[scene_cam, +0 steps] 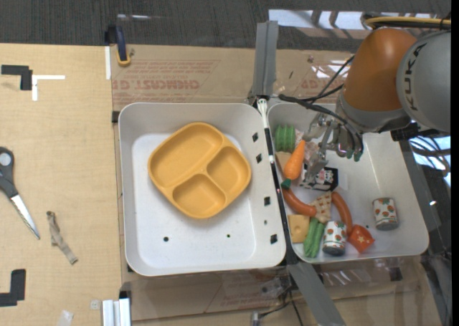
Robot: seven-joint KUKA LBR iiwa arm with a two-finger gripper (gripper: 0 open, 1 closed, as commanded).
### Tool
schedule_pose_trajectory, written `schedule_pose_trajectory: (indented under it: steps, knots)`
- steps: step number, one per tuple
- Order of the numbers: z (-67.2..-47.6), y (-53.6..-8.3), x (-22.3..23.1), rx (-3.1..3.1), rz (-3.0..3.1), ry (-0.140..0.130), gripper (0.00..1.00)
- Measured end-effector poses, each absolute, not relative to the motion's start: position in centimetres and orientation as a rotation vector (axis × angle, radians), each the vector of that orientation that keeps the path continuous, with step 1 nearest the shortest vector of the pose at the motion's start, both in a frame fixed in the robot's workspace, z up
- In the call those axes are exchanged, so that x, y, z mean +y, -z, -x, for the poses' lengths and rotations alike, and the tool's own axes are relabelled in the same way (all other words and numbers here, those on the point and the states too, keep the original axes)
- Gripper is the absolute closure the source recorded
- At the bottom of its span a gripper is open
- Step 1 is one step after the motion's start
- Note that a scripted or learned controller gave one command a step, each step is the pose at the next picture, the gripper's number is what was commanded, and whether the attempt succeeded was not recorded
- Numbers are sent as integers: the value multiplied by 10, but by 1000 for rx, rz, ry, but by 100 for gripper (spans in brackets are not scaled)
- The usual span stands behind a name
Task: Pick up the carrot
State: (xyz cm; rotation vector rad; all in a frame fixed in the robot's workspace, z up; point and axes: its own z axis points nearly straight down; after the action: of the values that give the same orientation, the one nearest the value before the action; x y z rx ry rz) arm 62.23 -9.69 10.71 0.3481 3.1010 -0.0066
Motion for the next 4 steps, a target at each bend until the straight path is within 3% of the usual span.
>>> schedule_pose_trajectory:
  steps: [1,4]
  knots:
    - [-618,-108,-100,3081,-441,2,0]
    - [-658,-107,-98,2776,-1425,-15,0]
